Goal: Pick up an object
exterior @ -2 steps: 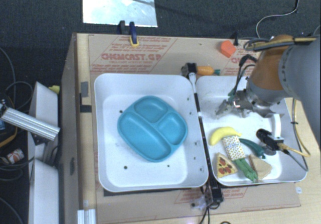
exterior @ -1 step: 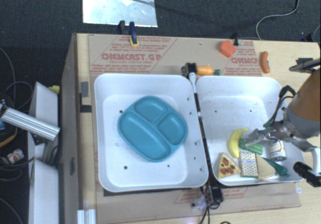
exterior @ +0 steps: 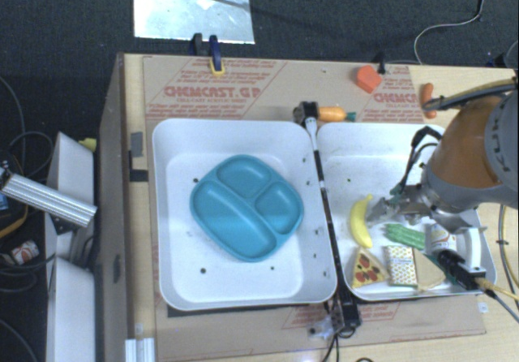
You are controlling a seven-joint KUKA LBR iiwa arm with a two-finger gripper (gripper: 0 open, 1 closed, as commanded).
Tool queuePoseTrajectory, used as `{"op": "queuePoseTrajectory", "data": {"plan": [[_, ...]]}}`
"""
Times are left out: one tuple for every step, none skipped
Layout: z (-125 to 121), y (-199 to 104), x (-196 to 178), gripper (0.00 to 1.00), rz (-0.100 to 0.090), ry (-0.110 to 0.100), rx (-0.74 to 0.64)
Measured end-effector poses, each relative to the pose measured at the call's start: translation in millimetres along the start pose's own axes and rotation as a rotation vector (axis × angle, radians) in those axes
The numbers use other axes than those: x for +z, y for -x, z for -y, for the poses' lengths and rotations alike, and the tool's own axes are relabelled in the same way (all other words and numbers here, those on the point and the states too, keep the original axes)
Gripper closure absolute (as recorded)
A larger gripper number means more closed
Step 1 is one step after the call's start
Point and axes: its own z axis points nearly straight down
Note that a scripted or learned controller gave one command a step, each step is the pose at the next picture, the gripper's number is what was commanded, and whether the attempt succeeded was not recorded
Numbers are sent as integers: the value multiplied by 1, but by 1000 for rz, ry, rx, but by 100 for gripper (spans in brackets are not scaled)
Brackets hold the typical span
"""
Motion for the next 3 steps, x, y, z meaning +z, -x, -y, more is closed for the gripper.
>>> {"op": "queuePoseTrajectory", "data": {"plan": [[-45,-66,-87,0,0,2,0],[-13,-43,14,0,0,0,3],[-14,-43,3,100,0,1,2]]}}
